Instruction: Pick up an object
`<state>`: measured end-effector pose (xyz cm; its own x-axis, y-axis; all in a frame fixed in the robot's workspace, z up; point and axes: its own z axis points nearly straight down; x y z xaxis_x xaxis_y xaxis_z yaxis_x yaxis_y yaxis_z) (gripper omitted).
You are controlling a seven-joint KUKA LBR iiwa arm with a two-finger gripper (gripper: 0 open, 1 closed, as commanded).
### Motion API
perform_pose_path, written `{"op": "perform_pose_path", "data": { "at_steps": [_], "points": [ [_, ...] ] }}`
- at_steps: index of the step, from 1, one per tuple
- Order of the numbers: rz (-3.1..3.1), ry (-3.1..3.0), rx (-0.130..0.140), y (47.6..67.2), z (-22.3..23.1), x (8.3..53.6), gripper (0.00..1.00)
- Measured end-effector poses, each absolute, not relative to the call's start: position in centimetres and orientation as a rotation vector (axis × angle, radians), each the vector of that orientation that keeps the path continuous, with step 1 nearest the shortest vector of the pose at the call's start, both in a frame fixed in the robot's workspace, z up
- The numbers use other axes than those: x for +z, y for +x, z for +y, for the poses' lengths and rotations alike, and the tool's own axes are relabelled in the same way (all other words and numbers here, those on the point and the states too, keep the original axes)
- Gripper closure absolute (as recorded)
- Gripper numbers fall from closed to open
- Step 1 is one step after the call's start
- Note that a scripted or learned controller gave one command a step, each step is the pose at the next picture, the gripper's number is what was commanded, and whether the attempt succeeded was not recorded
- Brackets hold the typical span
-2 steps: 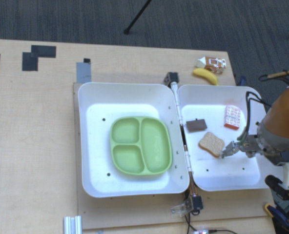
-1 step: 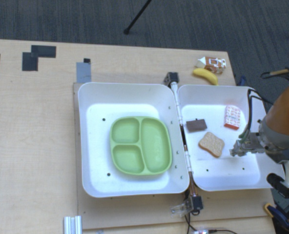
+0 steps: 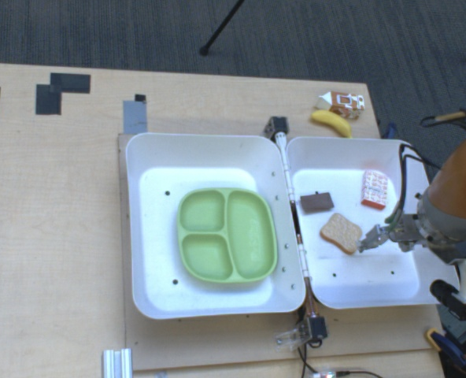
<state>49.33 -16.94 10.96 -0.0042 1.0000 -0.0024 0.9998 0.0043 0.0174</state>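
Looking down from above, we meet first the near wall of the right bin [image 3: 367, 296], bare white plastic. Just beyond it our gripper [image 3: 368, 242] reaches in from the right, low over the floor of that bin, its tip just beside the right edge of a slice of toast [image 3: 342, 232]. We cannot tell whether it touches the slice, and we see nothing held. How far the gripper stands open we cannot make out, since it shows too small and dark against the white. Behind it the grey wrist [image 3: 422, 228] leads back to the orange band [image 3: 460, 179] at the right edge.

Level with the toast, in the left bin [image 3: 150, 211], lies a green divided plate [image 3: 227, 235] with three compartments, set near the middle.

A little farther in the right bin sits a small brown block [image 3: 316, 203], near the dividing wall and just beyond the toast. To its right lies a red-and-white packet [image 3: 375, 188], well apart from the block.

Beyond the bins, on the wooden bench [image 3: 52, 211], we see a banana [image 3: 331, 122] and just behind it a small carton [image 3: 343, 101].
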Motion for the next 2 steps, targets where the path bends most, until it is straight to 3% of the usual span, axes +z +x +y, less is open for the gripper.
{"op": "perform_pose_path", "data": {
  "at_steps": [1,2],
  "points": [
    [2.222,2.213,0.009,48.9,-8.4,8.7,0.0],
    [2.22,2.208,0.014,49.2,-8.4,9.8,1.0]
  ]
}}
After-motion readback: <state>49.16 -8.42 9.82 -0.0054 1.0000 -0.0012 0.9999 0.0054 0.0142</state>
